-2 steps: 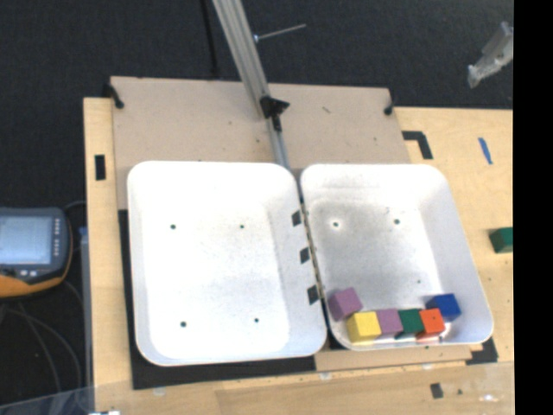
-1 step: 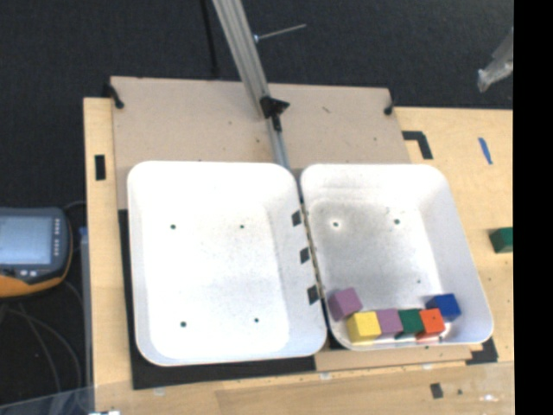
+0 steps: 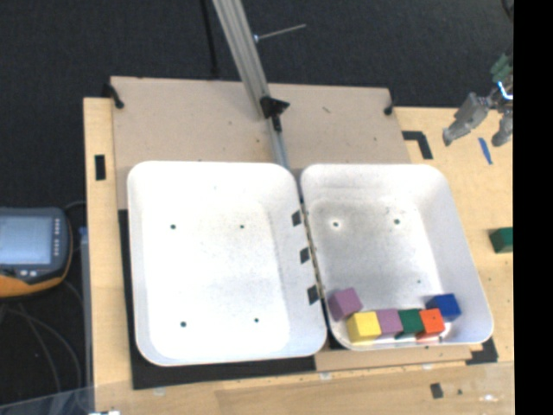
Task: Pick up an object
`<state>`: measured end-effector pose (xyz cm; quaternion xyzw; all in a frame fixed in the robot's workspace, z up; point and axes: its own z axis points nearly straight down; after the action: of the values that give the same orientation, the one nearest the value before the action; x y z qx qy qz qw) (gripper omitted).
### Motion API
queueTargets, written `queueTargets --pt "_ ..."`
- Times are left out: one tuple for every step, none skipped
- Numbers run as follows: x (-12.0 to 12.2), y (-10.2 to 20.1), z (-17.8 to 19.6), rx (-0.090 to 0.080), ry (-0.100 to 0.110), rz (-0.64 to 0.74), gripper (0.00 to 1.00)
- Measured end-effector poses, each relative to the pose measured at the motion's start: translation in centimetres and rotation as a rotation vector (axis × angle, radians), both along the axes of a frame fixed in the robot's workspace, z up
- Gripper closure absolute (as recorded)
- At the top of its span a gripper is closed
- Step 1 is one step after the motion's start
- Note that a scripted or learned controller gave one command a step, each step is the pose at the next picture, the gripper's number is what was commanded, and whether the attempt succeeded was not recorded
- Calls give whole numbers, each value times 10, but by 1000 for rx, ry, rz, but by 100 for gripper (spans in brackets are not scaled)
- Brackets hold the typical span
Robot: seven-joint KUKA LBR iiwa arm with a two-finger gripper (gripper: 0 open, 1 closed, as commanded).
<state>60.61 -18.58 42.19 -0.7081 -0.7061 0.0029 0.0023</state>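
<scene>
Several small blocks lie along the near edge of the right bin [image 3: 432,188]: a purple one [image 3: 346,302], a yellow one [image 3: 365,325], a mauve one [image 3: 390,322], a green one [image 3: 410,322], an orange one [image 3: 431,322] and a blue one [image 3: 444,305]. My gripper [image 3: 481,125] hangs beyond the right bin's far right corner, over the bare bench and well away from the blocks. Its fingers are spread open with nothing between them.
The left bin [image 3: 216,258] sits beside the right one, with black clips along the shared edge. A slanted aluminium pole [image 3: 246,50] rises behind the bins. A green item [image 3: 501,239] lies on the bench at the right, and a handheld pendant [image 3: 30,245] at the far left.
</scene>
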Motion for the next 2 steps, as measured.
queueTargets --pt "1 1 5 -1 -9 1 0" --pt "-4 110 49 1 -14 12 0"
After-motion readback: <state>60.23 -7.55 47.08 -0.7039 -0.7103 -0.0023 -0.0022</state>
